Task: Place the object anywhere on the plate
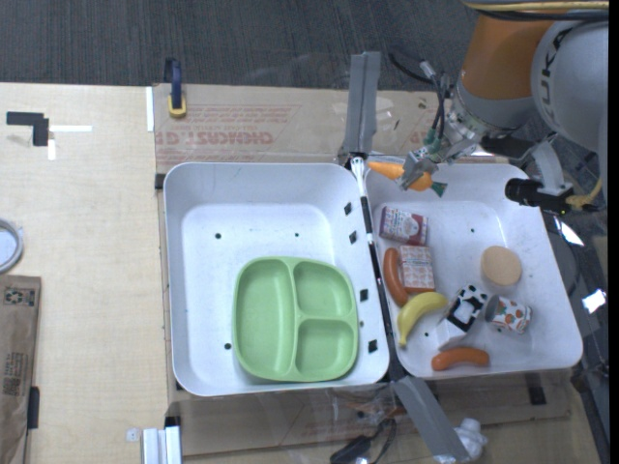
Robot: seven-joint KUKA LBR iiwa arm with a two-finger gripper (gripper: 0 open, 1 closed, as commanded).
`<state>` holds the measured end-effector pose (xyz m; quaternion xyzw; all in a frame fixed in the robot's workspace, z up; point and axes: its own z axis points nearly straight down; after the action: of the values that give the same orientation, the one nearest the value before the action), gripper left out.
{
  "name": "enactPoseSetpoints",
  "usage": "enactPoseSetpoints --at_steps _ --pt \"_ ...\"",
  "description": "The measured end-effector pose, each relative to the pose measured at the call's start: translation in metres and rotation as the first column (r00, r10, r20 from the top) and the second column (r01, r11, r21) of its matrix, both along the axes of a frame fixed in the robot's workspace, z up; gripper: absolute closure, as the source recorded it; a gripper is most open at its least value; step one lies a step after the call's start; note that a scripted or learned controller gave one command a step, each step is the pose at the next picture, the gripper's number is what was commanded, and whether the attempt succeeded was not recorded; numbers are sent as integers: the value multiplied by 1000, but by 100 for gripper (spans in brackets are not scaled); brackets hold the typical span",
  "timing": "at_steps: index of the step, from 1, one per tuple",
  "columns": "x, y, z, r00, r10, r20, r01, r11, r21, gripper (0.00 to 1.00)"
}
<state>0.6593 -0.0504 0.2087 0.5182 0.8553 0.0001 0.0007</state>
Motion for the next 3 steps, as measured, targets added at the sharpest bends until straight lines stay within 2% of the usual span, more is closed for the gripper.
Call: enactPoseSetpoints --at_steps 1,2,3 --pt "-42 74 -7 952 307 -2 -307 952 0 100" --pt "-103 137 -7 991 132 -3 -132 991 0 100" --pt "-167 151 6 946 323 -4 -323 946 1 100"
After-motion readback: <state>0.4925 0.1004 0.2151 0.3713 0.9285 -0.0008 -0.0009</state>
